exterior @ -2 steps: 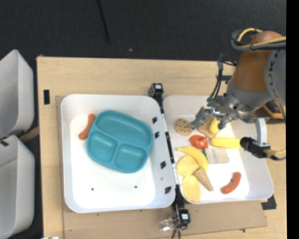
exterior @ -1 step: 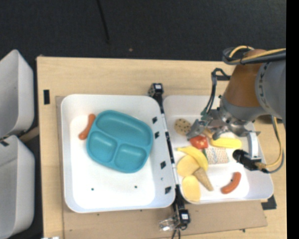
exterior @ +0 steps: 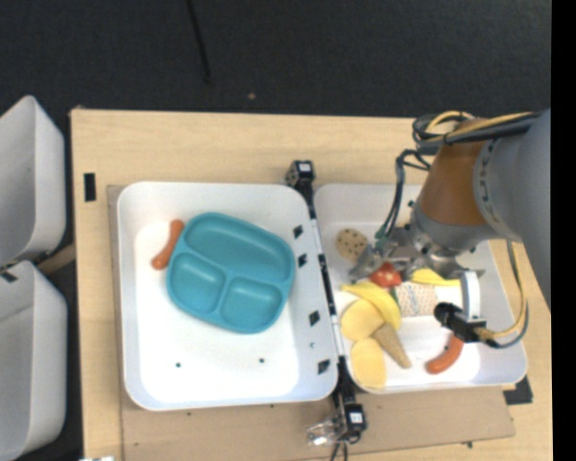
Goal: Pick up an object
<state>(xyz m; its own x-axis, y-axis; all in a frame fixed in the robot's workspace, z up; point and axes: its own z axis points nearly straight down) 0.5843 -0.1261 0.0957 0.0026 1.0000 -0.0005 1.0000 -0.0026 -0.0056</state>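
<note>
The arm (exterior: 480,185) is reaching down into the right bin (exterior: 490,368), so the step in hand looks like the descent onto a target — nothing is visibly lifted yet. The tool (exterior: 396,255) is sitting low over the heap of toy food, and whether it is wide or narrow I cannot tell from this slanted view.

Largest first: the wooden worktop (exterior: 221,128) is carrying both bins. Well away to the tool's left, the left bin (exterior: 134,353) is holding a teal divided plate (exterior: 232,272), with a small orange sausage (exterior: 167,244) at its far edge.

Close under the tool, the yellow pieces (exterior: 370,320) are crowding together just below it, with a cone (exterior: 394,344) beside them. A red tomato-like piece (exterior: 387,277) is lying right at the tool, likely the thing being aimed at. A speckled cookie (exterior: 349,243) is resting just to its left, and another orange sausage (exterior: 444,356) is lying below and to the right.

The next move is calling for a clean closing on one piece only — the clutter is tight, and neighbours could be nudged or pinched along.

Beyond the worktop the floor (exterior: 269,36) is looking dark, and white shapes (exterior: 14,190) are standing at the far left.
</note>
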